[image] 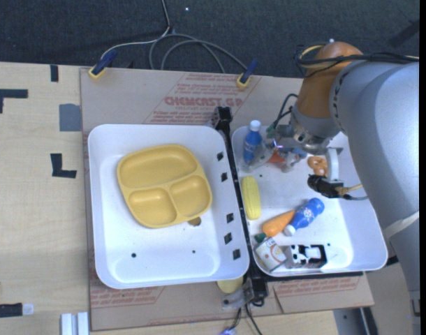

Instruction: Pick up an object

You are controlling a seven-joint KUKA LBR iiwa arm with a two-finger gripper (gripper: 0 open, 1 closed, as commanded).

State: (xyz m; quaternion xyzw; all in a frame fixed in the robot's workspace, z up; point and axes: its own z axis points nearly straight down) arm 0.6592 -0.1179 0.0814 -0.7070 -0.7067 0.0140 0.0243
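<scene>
At the near edge of the right white bin [370, 253] lies a small black-and-white toy [307, 255] beside a crumpled white packet [269, 252], loose against the front wall. Just beyond them an orange carrot-shaped toy [277, 223] touches a blue-and-white plastic bottle [307, 213] lying on its side. A yellow corn cob toy [251, 197] rests along the divider. In the left white bin [101, 222] sits a yellow three-compartment plastic plate [164, 183], well apart from the arm. Farther back, a small blue bottle with a white cap [252, 142] stands upright, with an orange-red item [277, 158] just beside it under the gripper [286, 149]. The gripper hangs low there, probably aiming at that cluster; whether it grasps anything I cannot tell.
</scene>
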